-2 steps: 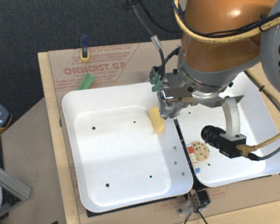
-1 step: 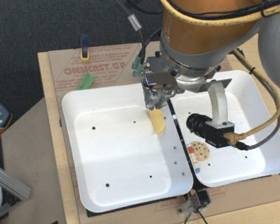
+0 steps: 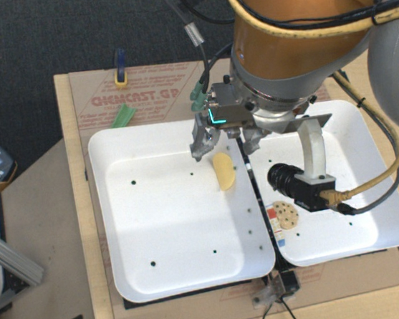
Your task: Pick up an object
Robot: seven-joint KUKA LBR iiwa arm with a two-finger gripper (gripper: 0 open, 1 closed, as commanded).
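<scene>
dark grey carpeted floor surrounds a brown cardboard-topped bench; a silver aluminium rail lies at left.

Arm: broad glossy orange band, grey casing at right edge. Below it a grey-metal wrist block with a small cyan light. Gripper: dull silver fingers. Black camera-like module on a grey bracket. Tan cable loops to it; black cables run above.
</scene>
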